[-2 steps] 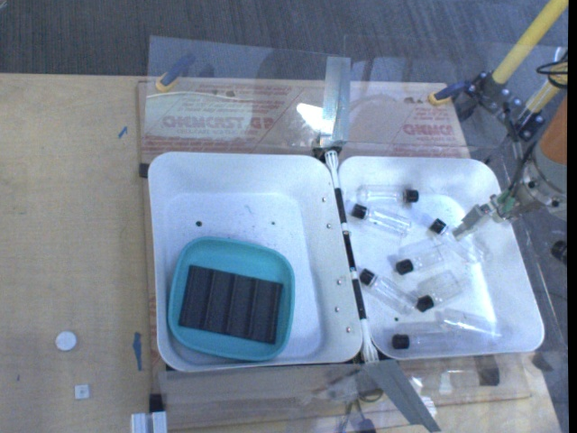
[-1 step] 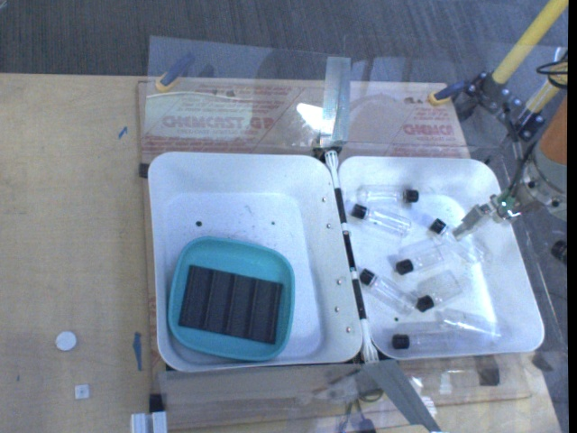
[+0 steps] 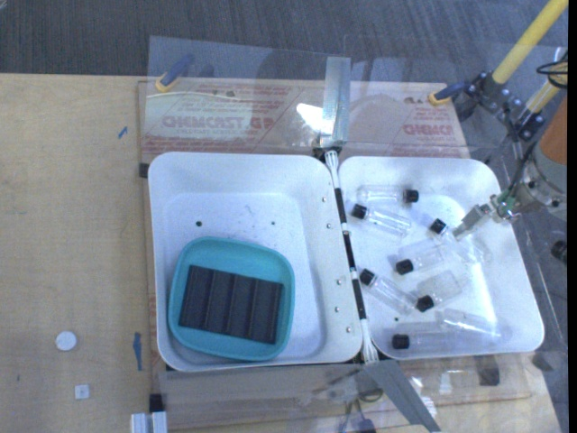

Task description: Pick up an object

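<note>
Gripper low over right bin, nothing grasped yet.
Clear vials w/ black caps lie scattered flat there, so it comes in slanted from the right; jaw state can't be told. Left bin holds teal tray.

From my remote seat I see a pale wooden bench filling the left and lower part of the view, its surface light tan and evenly lit. Beyond its far edge lies dark grey carpet with a fine ribbed weave. A clear plastic sheet stands along the back of the work area, with red lettering on protective film (partly readable, something like "CHEMCAST") and a bright glare spot near its middle. A small white disc and a tiny pale square sit on the bench at lower left. Bits of blue tape mark the wood. A yellow pole slants across the upper right corner.
</note>
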`<action>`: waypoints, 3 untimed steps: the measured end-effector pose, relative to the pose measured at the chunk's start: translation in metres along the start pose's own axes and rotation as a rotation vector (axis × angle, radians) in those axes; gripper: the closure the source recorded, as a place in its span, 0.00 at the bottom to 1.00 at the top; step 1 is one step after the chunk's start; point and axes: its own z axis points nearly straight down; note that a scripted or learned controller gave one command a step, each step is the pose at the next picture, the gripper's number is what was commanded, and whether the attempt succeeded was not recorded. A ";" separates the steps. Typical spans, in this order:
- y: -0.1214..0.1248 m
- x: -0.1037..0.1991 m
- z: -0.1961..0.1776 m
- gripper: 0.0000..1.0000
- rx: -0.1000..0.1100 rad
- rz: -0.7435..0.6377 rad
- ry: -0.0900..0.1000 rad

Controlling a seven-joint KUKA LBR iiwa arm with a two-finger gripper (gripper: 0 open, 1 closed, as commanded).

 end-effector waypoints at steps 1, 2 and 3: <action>0.017 0.001 0.037 0.00 0.000 -0.071 0.000; 0.008 0.003 0.067 0.00 -0.006 -0.107 0.003; 0.040 0.003 0.068 0.00 -0.005 -0.148 -0.004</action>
